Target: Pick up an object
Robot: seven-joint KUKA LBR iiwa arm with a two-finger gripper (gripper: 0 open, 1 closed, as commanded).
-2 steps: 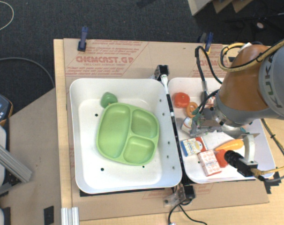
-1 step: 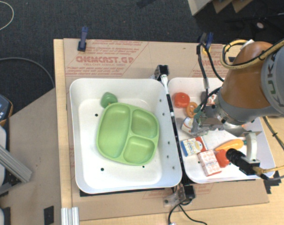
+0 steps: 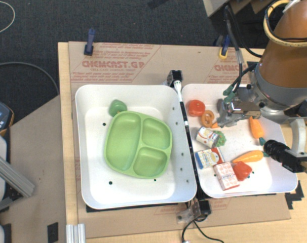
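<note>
The right bin (image 3: 282, 186) holds several toy foods. A red tomato (image 3: 196, 107) and an orange ring (image 3: 208, 118) lie at its far left. A small can (image 3: 207, 135) and a green broccoli piece (image 3: 220, 139) sit just in front of them. Nearer the front are a blue-and-white carton (image 3: 208, 158), a red-and-white carton (image 3: 225, 176), a red pepper (image 3: 242, 170) and an orange carrot (image 3: 248, 156). Another carrot (image 3: 256, 128) lies to the right. My gripper (image 3: 226, 116) hangs over the bin's middle, just right of the ring and above the broccoli.
The left bin (image 3: 90, 186) carries a green divided plate (image 3: 138, 144) with a small green lump (image 3: 117, 106) at its far corner. A black bar (image 3: 183, 116) runs between the bins. A black fitting (image 3: 282, 154) juts over the right bin's right edge.
</note>
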